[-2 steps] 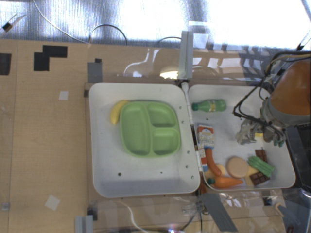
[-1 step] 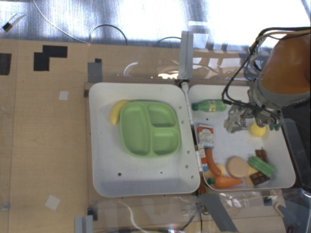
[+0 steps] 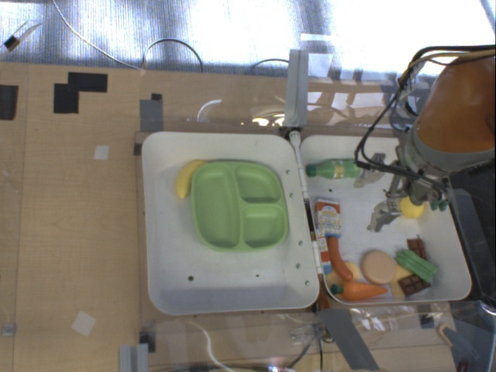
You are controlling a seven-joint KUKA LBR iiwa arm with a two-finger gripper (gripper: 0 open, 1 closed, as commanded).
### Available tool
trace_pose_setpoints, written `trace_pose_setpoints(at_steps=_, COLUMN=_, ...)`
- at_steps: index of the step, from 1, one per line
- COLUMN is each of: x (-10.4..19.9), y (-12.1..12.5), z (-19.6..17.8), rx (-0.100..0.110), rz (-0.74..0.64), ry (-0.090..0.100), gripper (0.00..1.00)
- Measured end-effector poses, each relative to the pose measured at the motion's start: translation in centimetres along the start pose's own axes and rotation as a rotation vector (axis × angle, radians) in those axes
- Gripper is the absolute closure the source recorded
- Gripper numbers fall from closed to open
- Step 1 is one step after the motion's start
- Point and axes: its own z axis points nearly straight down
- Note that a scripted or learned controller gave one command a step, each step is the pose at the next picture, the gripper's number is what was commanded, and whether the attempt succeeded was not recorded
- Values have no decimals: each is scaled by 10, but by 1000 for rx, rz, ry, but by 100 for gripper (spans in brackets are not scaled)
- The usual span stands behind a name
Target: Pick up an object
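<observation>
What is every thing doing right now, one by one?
gripper: above the right bin, holding nothing I can see
green plate: flat in the left bin
banana: partly tucked under the plate's edge
bottle: lying on its side
carton: lying flat
carrot: lying at the right bin's near edge

Green bottle (image 3: 335,169) lying on its side at the right bin's (image 3: 462,285) far edge, small carton (image 3: 328,216) by its left edge, orange carrot (image 3: 363,291) along its near edge, yellow banana (image 3: 184,178) in the left bin (image 3: 232,297)

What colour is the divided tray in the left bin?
Light green; the divided tray shows plainly in the camera view.
</observation>
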Motion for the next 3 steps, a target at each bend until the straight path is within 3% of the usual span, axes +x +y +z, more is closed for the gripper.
trace_pose_setpoints(at_steps=1, x=39, y=18, z=92, rx=3, rz=117, ry=-16, gripper=0)
trace_pose_setpoints(at_steps=2, x=62, y=9, z=100, rx=6, rz=525, ry=-32, gripper=0)
trace_pose_setpoints(at_steps=3, x=66, y=9, z=100, rx=10, rz=630, ry=-31, gripper=0)
